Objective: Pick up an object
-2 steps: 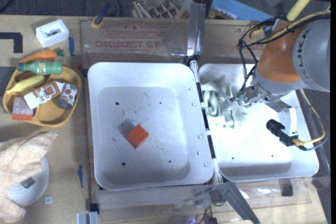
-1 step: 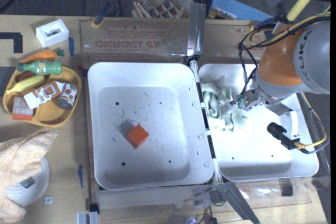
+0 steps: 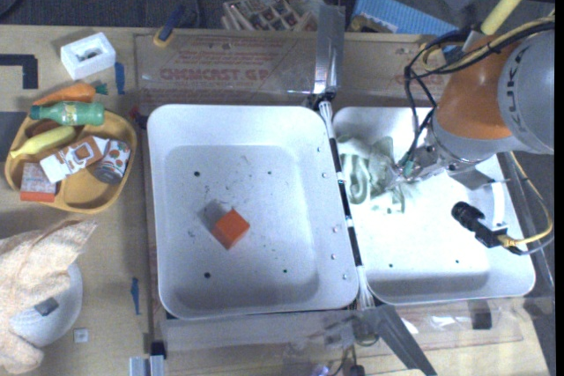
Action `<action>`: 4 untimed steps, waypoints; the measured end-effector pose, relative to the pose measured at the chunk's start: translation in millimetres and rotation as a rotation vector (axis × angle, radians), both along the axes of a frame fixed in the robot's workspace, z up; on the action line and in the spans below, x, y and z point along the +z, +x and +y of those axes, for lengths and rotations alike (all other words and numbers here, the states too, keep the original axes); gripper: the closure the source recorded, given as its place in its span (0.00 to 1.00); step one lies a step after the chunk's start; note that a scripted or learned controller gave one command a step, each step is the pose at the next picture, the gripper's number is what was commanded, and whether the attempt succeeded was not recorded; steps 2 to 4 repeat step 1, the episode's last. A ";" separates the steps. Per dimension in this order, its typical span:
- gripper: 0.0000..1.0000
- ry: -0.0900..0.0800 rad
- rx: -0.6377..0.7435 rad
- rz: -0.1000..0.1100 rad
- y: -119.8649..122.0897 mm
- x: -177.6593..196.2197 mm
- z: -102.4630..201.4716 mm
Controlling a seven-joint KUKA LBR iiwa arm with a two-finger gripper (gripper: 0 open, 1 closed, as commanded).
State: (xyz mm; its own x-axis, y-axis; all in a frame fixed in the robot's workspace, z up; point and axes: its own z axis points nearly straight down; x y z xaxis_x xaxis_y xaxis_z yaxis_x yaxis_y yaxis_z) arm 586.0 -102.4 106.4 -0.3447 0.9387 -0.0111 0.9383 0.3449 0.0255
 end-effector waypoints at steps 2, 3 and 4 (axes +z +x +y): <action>1.00 0.002 -0.155 0.026 47.7 78.9 74.4; 1.00 0.002 -0.155 0.026 47.7 78.9 74.4; 1.00 0.002 -0.155 0.026 47.7 78.9 74.4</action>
